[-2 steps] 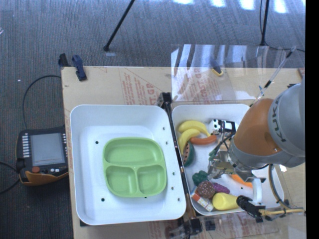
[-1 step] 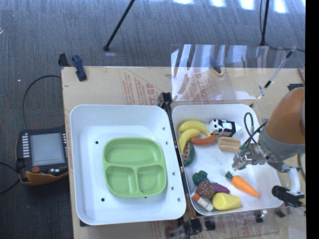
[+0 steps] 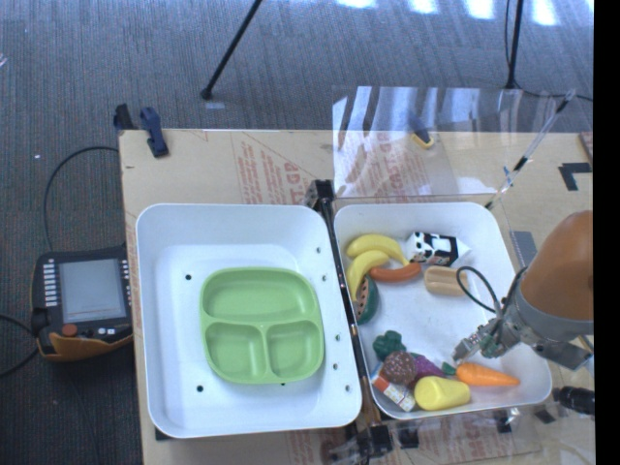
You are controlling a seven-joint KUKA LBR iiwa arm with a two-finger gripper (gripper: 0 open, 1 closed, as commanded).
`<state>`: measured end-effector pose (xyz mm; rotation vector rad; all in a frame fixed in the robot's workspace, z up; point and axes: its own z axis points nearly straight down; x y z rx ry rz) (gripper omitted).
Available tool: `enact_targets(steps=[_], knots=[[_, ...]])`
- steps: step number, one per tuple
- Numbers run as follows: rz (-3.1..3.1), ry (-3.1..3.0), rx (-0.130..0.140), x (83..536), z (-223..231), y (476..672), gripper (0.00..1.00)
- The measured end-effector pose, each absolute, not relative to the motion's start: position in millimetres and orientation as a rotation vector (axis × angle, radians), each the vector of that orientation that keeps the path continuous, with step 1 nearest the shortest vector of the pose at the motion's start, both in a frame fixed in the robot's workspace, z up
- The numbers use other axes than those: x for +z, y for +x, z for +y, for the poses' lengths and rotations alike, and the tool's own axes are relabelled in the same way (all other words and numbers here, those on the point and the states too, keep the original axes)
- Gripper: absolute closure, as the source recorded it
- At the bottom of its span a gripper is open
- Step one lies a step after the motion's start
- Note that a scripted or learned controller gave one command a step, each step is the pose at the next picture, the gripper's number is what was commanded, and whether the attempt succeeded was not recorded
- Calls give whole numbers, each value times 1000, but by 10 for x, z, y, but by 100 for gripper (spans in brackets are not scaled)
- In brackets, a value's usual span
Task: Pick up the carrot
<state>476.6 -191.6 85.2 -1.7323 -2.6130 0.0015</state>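
The carrot (image 3: 487, 376), orange with a green stub at its left end, lies on its side near the front right corner of the right bin (image 3: 489, 223). My gripper (image 3: 481, 346) hangs just above and behind the carrot's left half, coming in from the right under the orange wrist band. Its tips are small and dark against the bin floor, close to the carrot's green end.
The right bin also holds bananas (image 3: 371, 251), a hot dog (image 3: 395, 272), a cow-print carton (image 3: 432, 249), a bread roll (image 3: 444, 280), a watermelon slice (image 3: 367, 301), broccoli (image 3: 388, 343), grapes (image 3: 402, 365) and a pear (image 3: 441, 392). A green divided plate (image 3: 261, 324) sits in the left bin (image 3: 170, 250).
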Motion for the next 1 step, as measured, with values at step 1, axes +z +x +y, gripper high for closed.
enact_targets(steps=[1], knots=[[-2537, -1849, -4, 1425, -1274, 4873, 100]])
